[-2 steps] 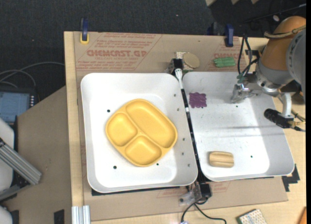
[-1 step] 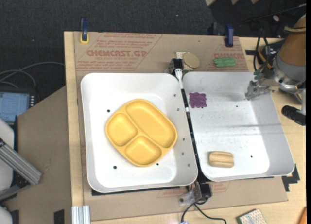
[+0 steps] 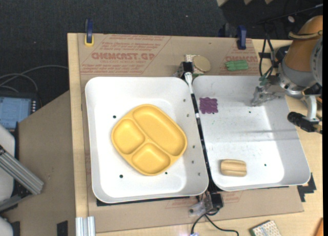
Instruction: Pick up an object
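The gripper (image 3: 260, 95) hangs over the far edge of the right bin (image 3: 287, 153), toward its far right corner, its metal fingers pointing down with nothing between them — whether they stand open or closed I cannot tell at this size. Three things are open to picking. A small tan bread-roll-shaped object (image 3: 233, 167) lies near the right bin's near edge, toward its near left corner; it looks light and perhaps a little soft, and I judge it the easiest to take, gripped across its short width from above. A flat purple piece (image 3: 208, 105) lies close to that bin's left edge, toward the far corner — thin and low, so fingers would likely slide over it. In the left bin (image 3: 97, 143) a yellow divided tray (image 3: 148, 138) sits about the middle, turned at an angle; it seems rigid, smooth and too wide for the jaws, so only a raised rim or divider offers a hold.
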Robot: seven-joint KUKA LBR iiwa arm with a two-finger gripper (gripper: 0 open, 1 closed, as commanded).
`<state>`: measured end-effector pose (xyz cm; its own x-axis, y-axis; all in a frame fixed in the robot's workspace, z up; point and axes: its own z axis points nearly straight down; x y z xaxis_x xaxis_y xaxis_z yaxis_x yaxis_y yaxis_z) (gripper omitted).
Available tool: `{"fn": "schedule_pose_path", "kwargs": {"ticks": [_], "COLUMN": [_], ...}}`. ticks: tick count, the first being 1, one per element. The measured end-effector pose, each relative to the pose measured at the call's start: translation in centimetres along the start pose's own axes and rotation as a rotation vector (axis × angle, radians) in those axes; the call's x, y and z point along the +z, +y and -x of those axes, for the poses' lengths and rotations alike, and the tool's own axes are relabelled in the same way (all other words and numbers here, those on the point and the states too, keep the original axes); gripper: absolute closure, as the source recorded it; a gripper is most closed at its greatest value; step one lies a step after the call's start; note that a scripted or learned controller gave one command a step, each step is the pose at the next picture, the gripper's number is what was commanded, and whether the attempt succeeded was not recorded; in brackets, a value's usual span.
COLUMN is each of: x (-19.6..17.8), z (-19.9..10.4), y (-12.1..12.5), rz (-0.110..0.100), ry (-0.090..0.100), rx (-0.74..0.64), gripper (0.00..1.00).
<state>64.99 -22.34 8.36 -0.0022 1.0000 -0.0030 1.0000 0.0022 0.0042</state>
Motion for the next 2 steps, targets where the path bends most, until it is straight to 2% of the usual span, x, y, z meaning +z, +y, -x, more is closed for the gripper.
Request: {"fn": "schedule_pose_path", "kwargs": {"ticks": [2], "x": [-2.4], "z": [0.0], "y": [0.2], "rz": [0.008], "ry": [-0.006], "rx": [-0.002], "gripper": [1.0]}}
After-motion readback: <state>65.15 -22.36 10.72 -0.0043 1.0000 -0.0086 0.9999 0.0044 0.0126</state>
